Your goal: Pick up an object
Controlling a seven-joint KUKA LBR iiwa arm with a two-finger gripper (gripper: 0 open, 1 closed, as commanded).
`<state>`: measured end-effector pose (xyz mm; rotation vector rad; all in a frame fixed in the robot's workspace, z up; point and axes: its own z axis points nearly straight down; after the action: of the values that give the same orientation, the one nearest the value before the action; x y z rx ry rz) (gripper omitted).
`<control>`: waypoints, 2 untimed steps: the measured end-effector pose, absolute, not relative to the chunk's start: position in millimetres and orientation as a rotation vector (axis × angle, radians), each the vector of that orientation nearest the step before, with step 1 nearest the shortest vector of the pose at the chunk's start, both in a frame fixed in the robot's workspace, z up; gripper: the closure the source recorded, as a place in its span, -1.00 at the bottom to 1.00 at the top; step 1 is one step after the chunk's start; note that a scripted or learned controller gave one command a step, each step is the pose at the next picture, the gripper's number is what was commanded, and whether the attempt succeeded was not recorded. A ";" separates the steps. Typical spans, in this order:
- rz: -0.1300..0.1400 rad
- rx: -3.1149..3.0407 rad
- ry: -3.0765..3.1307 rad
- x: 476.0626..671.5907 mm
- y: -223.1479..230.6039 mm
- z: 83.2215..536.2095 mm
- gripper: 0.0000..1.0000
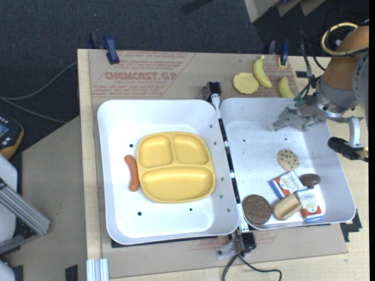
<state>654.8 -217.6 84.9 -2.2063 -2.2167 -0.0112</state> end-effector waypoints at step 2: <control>-0.011 -2.222 -2.229 568.3 -221.8 98.2 1.00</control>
<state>568.3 -221.8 98.2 -2.2224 -2.2287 -0.0111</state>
